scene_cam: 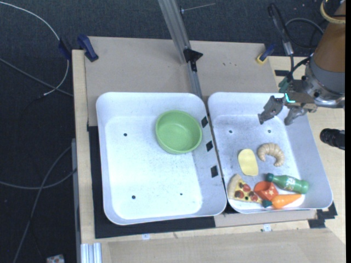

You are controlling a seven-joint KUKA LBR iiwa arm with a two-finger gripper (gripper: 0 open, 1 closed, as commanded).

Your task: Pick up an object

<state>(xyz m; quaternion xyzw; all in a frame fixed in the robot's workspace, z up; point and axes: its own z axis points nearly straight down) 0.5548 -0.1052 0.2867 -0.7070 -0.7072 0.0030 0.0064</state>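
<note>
Croissant [271, 152], the toy lying closest beneath the fingers, rests on the floor of the right bin [315, 147], a little below the gripper [279, 113] and apart from it; the two dark fingers stand spread, one toward the bin's middle and one toward its right wall, with nothing between them; they hang over the bare upper part of the right bin, near its top edge; a small teal light shows on the wrist just above them; the grey arm [329, 64] with its orange band comes in from the right side of the view.

Just left of the croissant, close to it, lies a flat yellow piece [248, 162]; below the croissant a green bottle [288, 183] lies on its side, its cap pointing left; under the bottle an orange carrot [286, 200] lies along the bin's lower edge, and beside it a red toy [265, 190] sits close against a pizza slice [242, 190] in the lower left part of that bin; these four crowd together.

Across the divide, the left bin [131, 179] bears a green bowl [178, 131], upright, near its upper right corner; both bins sit on a tan bench [137, 64]; a metal pole [175, 21] slants up from between the bins.
</note>
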